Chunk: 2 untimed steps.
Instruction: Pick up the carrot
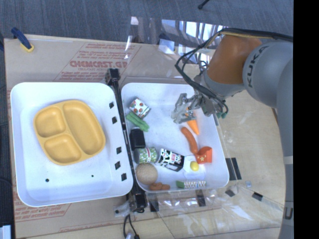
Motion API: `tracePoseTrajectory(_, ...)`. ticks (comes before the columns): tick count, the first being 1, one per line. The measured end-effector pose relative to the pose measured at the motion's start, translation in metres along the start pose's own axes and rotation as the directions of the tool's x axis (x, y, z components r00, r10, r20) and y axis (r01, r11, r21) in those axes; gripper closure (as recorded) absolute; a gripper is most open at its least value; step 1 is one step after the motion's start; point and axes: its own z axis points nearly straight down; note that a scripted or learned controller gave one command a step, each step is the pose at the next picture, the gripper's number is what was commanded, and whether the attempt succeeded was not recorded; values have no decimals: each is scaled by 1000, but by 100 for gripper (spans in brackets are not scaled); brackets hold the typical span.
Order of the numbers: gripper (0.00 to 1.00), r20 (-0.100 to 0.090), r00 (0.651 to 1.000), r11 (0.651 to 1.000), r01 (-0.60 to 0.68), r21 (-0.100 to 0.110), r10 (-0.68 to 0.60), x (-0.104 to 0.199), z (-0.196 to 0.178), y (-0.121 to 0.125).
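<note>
Gripper (183,109): low over the right bin (167,91), toward its far right corner, reached in from the right rim. We cannot tell how it stands at its tip.

Carrot (193,127): small orange wedge on the bin floor just beside the gripper, near the right rim. We judge the gripper sits here because this is its target; we see nothing held.

Sausage (189,138): orange-red, touching or nearly touching the carrot on its near side. We flag it as the likeliest wrong pick.

Red piece (205,155): by the right rim, nearer than the sausage.

Green pod (137,121), wrapped sweet (139,107): left part of the bin, well apart from the carrot.

Cans (159,156), round bun (146,173): crowded along the near edge.

Tray (67,130): yellow, three compartments, in the left bin (30,183); no part in this pick, we judge.
</note>
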Motion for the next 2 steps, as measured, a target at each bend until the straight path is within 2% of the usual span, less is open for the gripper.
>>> tracePoseTrajectory(1,100,0,1000,1000,-24,1,24,57,-45,4)
tracePoseTrajectory(2,100,0,977,977,211,1,-211,106,12,10)
